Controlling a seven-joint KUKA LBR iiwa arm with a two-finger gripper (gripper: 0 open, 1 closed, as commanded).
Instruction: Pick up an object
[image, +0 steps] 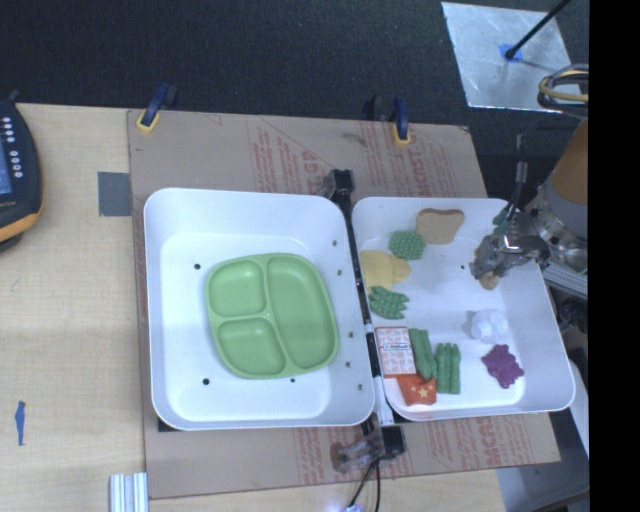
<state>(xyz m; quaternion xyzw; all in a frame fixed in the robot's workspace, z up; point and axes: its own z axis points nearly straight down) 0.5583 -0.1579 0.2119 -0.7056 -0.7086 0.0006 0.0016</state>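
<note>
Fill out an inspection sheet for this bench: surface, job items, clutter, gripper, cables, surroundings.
Surface: brown cardboard sheet on a pale wooden bench, held by two clamps at its far edge, bearing two shallow white bins.
Job's things: right bin holds toy food: tan bread slice, yellow piece, purple grape bunch, green pods, small red-and-white carton.
Clutter: left bin holds a green three-compartment plate.
Grippers: gripper low over the right bin's far right part; finger state unclear.
Cables: yellow-and-black coil at upper right.
Surroundings: dark handheld controller at left; dark floor beyond.
</note>
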